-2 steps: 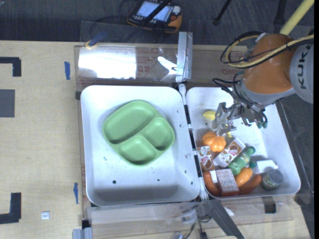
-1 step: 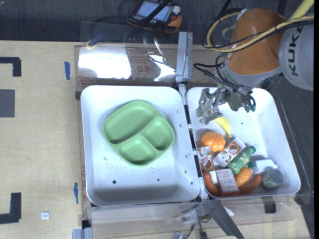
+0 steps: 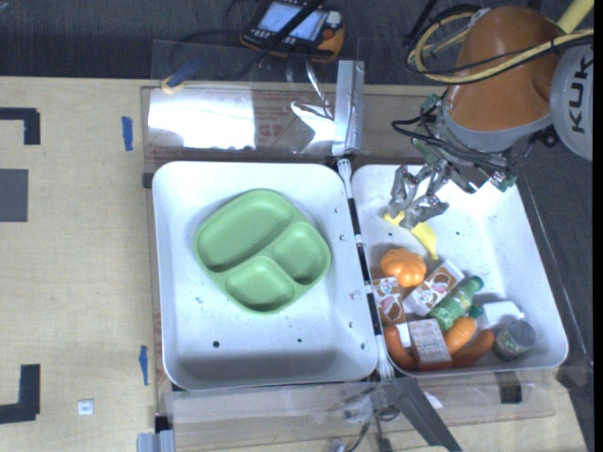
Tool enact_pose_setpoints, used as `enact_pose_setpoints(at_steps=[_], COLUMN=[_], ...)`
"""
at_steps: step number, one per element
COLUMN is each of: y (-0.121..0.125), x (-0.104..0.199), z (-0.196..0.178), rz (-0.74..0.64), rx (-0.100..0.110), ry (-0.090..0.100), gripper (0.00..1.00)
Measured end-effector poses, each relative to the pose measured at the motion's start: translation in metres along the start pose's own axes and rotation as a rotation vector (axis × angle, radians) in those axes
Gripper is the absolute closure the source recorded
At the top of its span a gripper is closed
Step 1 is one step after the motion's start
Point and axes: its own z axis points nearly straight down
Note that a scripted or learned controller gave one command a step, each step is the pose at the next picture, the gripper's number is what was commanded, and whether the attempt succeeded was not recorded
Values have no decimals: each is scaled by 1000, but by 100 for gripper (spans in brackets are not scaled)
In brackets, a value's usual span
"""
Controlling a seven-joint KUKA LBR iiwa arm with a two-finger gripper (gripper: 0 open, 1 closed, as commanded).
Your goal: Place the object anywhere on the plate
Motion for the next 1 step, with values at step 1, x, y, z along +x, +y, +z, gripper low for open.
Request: enact_pose_setpoints(at_steps=[1], y=[-71], x=[22], z=[71], rz=[-105], rx=[2], ry=[-1], gripper=[100])
